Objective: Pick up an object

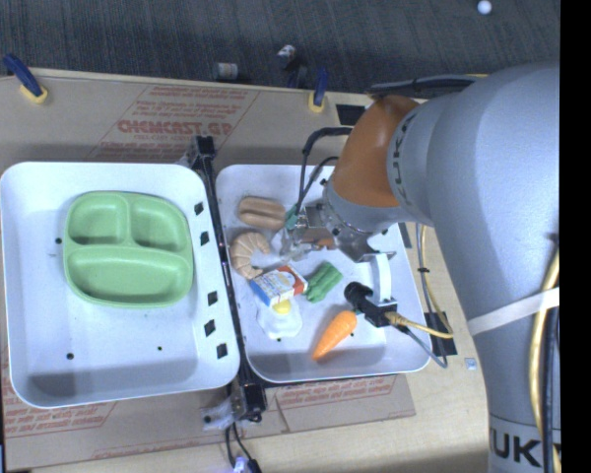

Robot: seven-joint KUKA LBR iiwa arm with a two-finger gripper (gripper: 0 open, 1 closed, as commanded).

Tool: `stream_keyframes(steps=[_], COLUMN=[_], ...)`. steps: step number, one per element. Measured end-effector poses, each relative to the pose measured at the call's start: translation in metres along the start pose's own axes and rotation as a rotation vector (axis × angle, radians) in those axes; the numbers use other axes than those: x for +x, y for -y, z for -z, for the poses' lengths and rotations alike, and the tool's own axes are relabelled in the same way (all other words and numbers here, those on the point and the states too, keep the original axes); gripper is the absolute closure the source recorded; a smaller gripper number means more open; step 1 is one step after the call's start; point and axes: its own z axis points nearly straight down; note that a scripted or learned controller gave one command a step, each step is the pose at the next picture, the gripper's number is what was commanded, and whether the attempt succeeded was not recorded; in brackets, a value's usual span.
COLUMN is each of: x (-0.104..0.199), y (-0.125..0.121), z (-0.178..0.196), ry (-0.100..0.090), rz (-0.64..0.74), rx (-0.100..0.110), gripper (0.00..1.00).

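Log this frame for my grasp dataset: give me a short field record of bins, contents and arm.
left bin: green divided plate
right bin: toy carrot, green toy, hot dog bun, croissant, small carton
arm: reaching from the right, over the right bin
gripper: low among the toys near the bun; grasp not discernible

The right bin is crowded with a hot dog, shell, carton, green piece and carrot, while around the green tray the left bin floor lies open.
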Motion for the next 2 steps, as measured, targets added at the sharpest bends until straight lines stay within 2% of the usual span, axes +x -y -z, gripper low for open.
stream_keyframes(steps=[1, 2], x=[-0.044, -0.0434], y=[0.0575, 0.0577], z=[0.1451, 0.1441], ry=[0.002, 0.001], rz=[-0.007, -0.006], rx=[-0.008, -0.006], gripper=[1.0, 0.0])
